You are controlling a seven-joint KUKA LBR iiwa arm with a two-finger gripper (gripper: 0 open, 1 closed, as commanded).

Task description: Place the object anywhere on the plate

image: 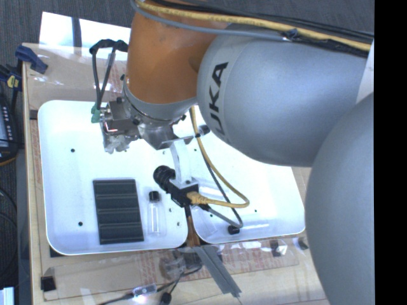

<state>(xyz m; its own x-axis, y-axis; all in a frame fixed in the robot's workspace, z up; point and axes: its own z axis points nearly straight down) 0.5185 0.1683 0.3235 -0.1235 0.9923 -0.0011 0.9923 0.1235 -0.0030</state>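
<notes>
A dark grey ribbed plate (pixel 117 211) lies flat in the front part of the left bin (pixel 57 170). Just right of it, apart from its edge, a small clear vial with a black cap (pixel 154 213) lies on the bin floor. My gripper (pixel 116 137) hangs over the back middle of the left bin, well behind the plate and the vial. I see nothing held in it. The orange wrist band and the grey arm cover much of what lies behind and to the right.
The right bin (pixel 261 234) is mostly hidden under the arm. A black connector (pixel 168 180) with a yellow cable (pixel 222 203) hangs over the gap between the bins. A blue clamp (pixel 30 57) sits at the bench's back left corner.
</notes>
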